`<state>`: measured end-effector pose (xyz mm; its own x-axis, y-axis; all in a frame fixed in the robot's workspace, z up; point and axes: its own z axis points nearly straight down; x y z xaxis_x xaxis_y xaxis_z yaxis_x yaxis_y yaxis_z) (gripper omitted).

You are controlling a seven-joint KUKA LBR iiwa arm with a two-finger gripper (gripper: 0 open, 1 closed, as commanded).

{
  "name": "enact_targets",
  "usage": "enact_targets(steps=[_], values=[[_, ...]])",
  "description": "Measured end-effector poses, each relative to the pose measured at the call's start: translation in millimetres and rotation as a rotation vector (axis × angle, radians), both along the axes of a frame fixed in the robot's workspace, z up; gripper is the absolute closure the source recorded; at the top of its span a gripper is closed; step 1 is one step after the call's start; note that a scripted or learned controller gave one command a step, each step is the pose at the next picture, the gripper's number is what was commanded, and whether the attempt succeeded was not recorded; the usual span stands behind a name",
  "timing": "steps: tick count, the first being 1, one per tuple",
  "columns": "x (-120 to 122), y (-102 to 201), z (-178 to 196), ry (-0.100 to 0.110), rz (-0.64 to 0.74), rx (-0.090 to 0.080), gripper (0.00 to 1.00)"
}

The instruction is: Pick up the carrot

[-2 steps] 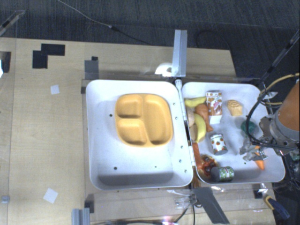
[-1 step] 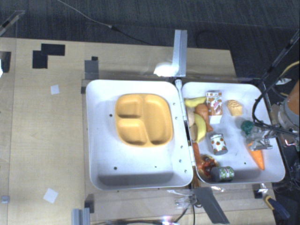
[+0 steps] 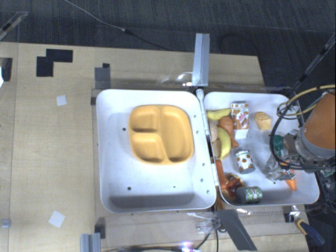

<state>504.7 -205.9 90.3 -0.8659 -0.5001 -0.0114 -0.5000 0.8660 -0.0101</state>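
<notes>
Bench: pale wood top (image 3: 47, 156) with black marks at the far left; dark floor behind, a thin cable running across it.
Left bin: white bin (image 3: 113, 156) on the left, holding a yellow tray (image 3: 160, 134) with three compartments, set a little toward the far side.
Right bin: second white bin (image 3: 310, 190) just beside the first, the two touching along a shared edge.
Post: grey metal post (image 3: 201, 59) standing at the far end of the seam between the bins.
Arm: grey arm with its orange band (image 3: 321, 124) coming in over the right bin's right side, cables looped around the wrist.
Gripper: gripper (image 3: 277, 171) low over the right bin's near right part; the wrist hides the jaws, so I cannot tell how far open they are or whether they hold anything.
Carrot: small orange carrot (image 3: 291, 183) lying on the bin floor at the near right, just beside the gripper tip, toward the near wall.
Bananas: two bananas (image 3: 224, 140) along the bin's left wall, one farther back, one curving nearer.
Cartons: red and white carton (image 3: 240, 115) at the far middle; a smaller red-patterned can (image 3: 244, 161) nearer, between the bananas and the gripper.
Bread: tan roll (image 3: 263, 121) near the far wall, right of the carton.
Can: dark can with a green label (image 3: 248, 195) lying on its side by the near wall.
Near-left corner: reddish, mixed items (image 3: 230, 181) touching the dark can; too small to name.
</notes>
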Motion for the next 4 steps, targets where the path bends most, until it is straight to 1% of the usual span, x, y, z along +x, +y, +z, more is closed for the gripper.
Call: enact_targets(steps=[1,2,3,4], values=[[44,1,71,0.001,-0.202,0.004,1.00],[5,25,0,-0.001,-0.050,0.000,1.00],[-5,20,52,0.002,-0.138,0.003,1.00],[16,0,95,0.002,-0.378,0.006,1.00]])
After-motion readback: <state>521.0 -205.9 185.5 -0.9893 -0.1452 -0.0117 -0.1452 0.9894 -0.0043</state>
